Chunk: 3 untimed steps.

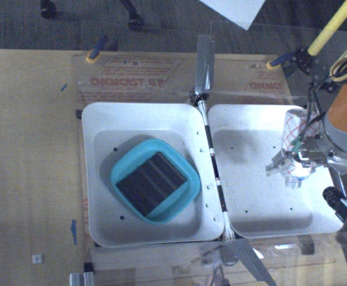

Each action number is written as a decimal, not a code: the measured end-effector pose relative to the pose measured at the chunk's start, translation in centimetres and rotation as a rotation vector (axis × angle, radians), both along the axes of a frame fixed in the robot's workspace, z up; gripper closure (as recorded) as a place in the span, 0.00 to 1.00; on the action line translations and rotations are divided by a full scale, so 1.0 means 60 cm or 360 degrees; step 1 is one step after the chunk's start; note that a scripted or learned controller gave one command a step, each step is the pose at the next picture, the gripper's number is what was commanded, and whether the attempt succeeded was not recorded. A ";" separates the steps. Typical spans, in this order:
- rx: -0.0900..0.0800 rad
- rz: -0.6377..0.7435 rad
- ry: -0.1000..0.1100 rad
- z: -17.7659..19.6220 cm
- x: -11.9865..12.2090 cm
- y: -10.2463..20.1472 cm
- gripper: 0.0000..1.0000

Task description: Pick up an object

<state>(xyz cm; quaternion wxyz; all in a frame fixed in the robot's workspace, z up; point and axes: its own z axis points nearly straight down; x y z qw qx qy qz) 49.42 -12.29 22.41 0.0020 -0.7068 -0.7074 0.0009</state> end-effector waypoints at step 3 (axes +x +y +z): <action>0.0008 -0.0091 -0.0003 -0.195 0.163 -0.136 1.00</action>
